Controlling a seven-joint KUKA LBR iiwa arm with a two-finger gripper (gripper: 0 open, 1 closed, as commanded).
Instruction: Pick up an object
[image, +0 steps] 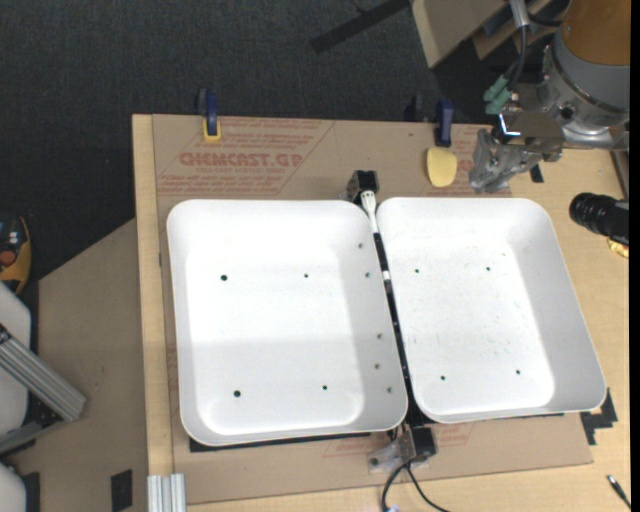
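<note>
The gripper (492, 172) is seen beyond the right bin (560, 300), beside a yellow object (441, 166); its grip cannot be told.

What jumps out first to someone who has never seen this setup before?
Two big white bins sit side by side on a brown board, filling the middle. At the top right, the grey arm's gripper hangs over the board beside a small yellow object, just behind the right bin.
</note>
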